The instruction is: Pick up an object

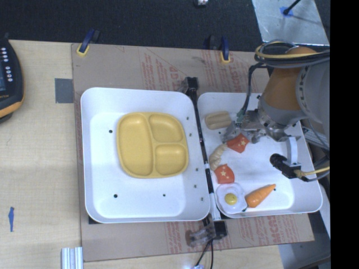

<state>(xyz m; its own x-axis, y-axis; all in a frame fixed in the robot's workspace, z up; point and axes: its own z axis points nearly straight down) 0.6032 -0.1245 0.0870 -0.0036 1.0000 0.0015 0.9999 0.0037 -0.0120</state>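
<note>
- The arm comes in from 3 o'clock and its claw [240,132] is down inside the right bin [297,202], low over the toy food, which reads to me as an attempt at a pick.
- Right at the claw's tip sits a red wedge-shaped piece [238,144]; the metal fingers look to be at or around its top edge, but I cannot tell whether they are spread or pressed together, nor whether the piece is truly between them.
- That red piece seems the likeliest target, simply because the claw is closest to it.
- The right bin holds the pickable things: a tan bread-like block [217,120] at about 10 o'clock of the claw, a pale curved piece [218,153] at 7 o'clock, a second red piece with a light spot [224,174] below that, a fried egg [231,198] toward the near left corner, and a carrot [259,195] just beside the egg at its 3 o'clock.
- A black part of the rig [285,166] with a cable hangs over the bin's right side.
- The left bin [101,195] carries 1 thing, a yellow tray with 3 compartments [152,144], lying flat in the middle.
- Both bins rest on a cardboard sheet [140,66] clamped to the worktop [33,167], presumably so nothing shifts when the arm pushes.
</note>
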